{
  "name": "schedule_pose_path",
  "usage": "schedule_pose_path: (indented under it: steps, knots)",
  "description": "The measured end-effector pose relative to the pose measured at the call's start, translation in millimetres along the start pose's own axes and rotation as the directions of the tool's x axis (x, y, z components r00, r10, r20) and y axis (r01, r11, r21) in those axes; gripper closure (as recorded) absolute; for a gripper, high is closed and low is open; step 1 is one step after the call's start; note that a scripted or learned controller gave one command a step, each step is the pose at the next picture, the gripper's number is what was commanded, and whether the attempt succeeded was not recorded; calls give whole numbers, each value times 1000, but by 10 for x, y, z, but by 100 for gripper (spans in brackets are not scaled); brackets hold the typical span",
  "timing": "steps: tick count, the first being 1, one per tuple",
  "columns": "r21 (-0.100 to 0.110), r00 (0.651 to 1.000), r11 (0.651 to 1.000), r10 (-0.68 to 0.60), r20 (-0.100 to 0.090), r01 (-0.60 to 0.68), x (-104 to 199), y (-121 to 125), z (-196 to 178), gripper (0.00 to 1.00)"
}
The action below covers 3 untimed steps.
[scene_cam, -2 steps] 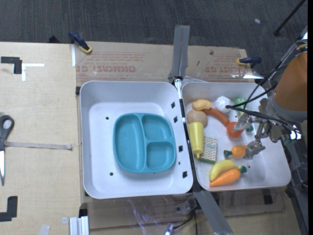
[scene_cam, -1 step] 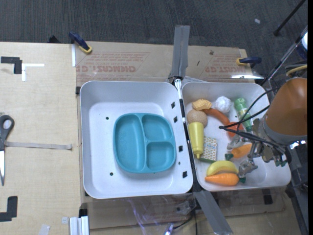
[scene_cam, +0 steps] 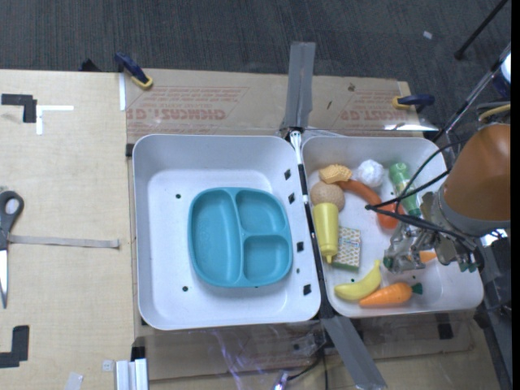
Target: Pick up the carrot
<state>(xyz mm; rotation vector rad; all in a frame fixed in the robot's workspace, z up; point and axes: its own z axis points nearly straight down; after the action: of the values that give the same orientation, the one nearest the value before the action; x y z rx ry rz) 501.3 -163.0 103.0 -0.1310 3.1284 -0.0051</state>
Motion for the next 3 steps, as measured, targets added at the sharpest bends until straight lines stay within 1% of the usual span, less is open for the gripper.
schedule_pose_path:
  steps: [1,2,3]
  knots:
    - [-15,886,886,-464,-2,464,116,-392,112,100]
    - [-8,888,888,-459,-4,459,123,-441,106,0]
    - [-5,888,888,-460,1,460,93,-430,5,100]
